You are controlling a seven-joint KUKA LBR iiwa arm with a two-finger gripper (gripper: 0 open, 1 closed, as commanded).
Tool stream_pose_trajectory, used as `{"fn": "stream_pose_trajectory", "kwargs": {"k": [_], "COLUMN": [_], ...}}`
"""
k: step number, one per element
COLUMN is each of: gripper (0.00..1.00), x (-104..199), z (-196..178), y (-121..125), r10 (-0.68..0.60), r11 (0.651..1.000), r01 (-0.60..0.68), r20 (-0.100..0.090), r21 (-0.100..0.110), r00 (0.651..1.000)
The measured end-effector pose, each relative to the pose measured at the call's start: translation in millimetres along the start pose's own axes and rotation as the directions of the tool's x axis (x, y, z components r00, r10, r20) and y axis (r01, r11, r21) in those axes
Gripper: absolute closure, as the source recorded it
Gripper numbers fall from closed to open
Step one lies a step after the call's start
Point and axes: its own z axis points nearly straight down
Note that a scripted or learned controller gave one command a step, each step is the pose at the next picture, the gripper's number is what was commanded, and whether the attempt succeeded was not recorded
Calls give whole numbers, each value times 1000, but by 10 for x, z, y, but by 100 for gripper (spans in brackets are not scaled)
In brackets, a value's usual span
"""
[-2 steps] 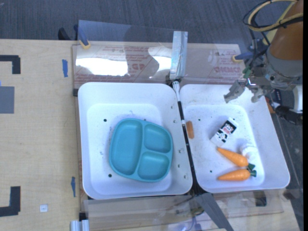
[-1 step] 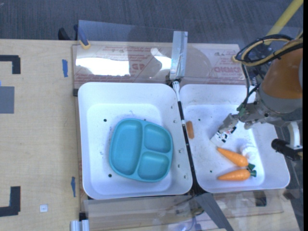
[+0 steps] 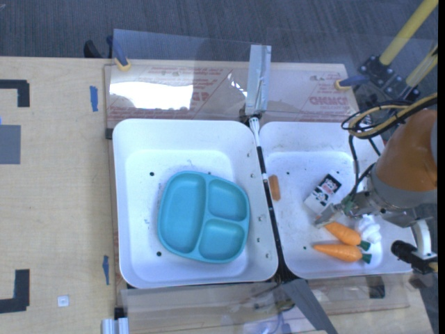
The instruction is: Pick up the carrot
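Two orange carrots with green and white tops lie in the right bin [image 3: 292, 160] near its front right corner. The upper carrot [image 3: 344, 232] is slanted, and the lower carrot [image 3: 338, 252] lies nearly level just in front of it. My gripper [image 3: 332, 214] hangs low over the bin, directly above the left end of the upper carrot and close to it. Whether it touches the carrot is unclear. The grey arm with its orange band [image 3: 414, 155] comes in from the right and hides the bin's right side.
A small white and black box [image 3: 323, 192] lies just left of the gripper. A short orange piece [image 3: 274, 187] rests by the right bin's left wall. The left bin [image 3: 139, 152] holds a blue divided plate [image 3: 204, 216]. Cables [image 3: 368, 117] loop above the arm.
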Motion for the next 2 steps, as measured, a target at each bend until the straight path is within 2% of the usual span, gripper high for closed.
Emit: {"fn": "stream_pose_trajectory", "kwargs": {"k": [1,2], "gripper": [100,100], "x": [-6,593], "z": [-110,-1034], "y": [23,605], "r10": [0,184], "r11": [1000,983], "r01": [0,-184], "r20": [3,-2], "r21": [-7,-1], "r00": [1000,983]}}
